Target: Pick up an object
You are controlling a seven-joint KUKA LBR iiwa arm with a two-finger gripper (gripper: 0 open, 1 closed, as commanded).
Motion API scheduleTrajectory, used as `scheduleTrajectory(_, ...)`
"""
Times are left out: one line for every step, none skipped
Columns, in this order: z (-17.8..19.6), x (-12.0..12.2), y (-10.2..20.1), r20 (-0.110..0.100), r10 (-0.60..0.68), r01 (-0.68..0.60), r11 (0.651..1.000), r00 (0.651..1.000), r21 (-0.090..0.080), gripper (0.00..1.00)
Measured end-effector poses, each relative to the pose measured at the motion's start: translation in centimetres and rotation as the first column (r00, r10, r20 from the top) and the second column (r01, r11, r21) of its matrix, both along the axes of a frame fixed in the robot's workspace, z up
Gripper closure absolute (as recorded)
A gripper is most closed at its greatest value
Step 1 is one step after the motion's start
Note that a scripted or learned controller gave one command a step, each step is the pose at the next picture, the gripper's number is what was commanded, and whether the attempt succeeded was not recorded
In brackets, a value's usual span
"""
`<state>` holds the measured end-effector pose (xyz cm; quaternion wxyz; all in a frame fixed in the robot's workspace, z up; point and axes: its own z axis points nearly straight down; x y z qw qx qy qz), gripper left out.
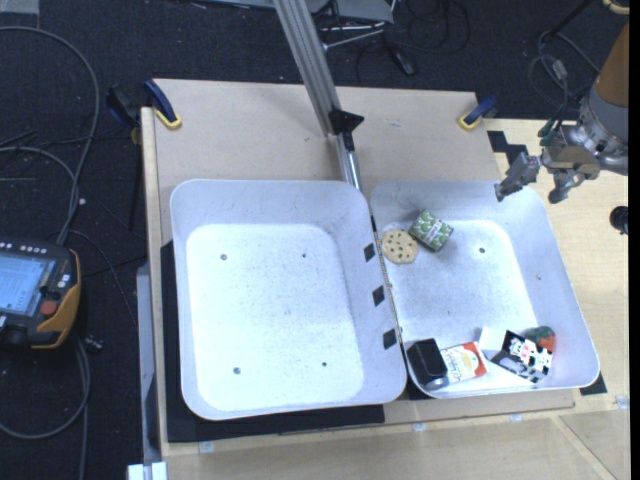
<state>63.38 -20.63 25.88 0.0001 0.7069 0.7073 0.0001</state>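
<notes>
While two bins (200,208) sit abreast, one cookie (399,247); one claw (536,178).

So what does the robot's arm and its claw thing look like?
At the camera view's right edge, the arm is a rounded shape, tan-orange higher up and grey lower down. Below it sits a chunky grey metal wrist. The gripper is dark and small, with two short fingers sticking out like little pincers. A thin black cable curls beside the arm.
</notes>
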Motion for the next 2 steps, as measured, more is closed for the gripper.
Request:
scheduleTrajectory(1.0,0.0,0.0,0.001,0.001,-0.001,1.0,1.0,0.0,1.0)
scheduleTrajectory(4.7,-6.1,3.7,0.004,0.001,-0.001,1.0,1.0,0.0,1.0)
